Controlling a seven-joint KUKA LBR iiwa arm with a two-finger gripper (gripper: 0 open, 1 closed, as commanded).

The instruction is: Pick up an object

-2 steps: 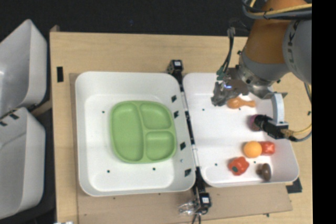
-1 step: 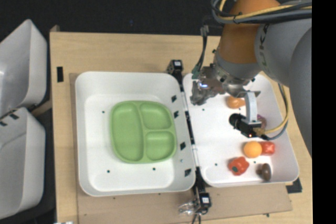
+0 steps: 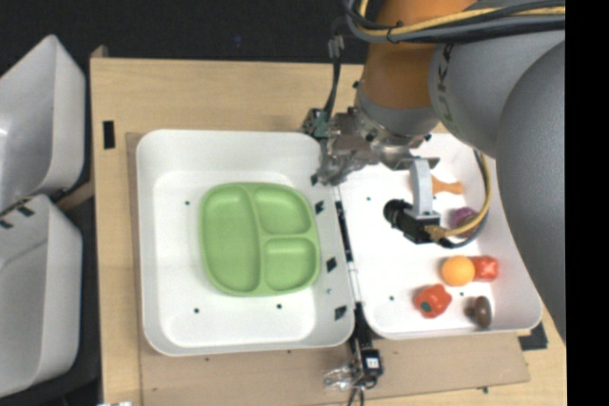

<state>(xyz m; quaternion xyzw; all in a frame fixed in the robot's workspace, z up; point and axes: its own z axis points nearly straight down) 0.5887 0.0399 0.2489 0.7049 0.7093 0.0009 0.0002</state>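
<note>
My gripper point(image 3: 328, 166) hangs low over the rim between the two bins, at their far end, below the arm's orange band. Nothing is seen in its grasp. In the right bin point(image 3: 381, 276) lie an orange ball point(image 3: 457, 270), a red block point(image 3: 486, 267) touching it, a red pepper-like piece point(image 3: 431, 300) and a brown piece point(image 3: 479, 309), all near the front right corner. A purple piece point(image 3: 463, 218) and an orange-and-white piece point(image 3: 446, 189) sit further back, partly hidden by the wrist. The gripper is well to the left of all of them.
A green divided plate point(image 3: 257, 238) lies in the middle of the left bin point(image 3: 152, 233). The bulky grey arm covers the right bin's far right part. Tan bench surface surrounds both bins.
</note>
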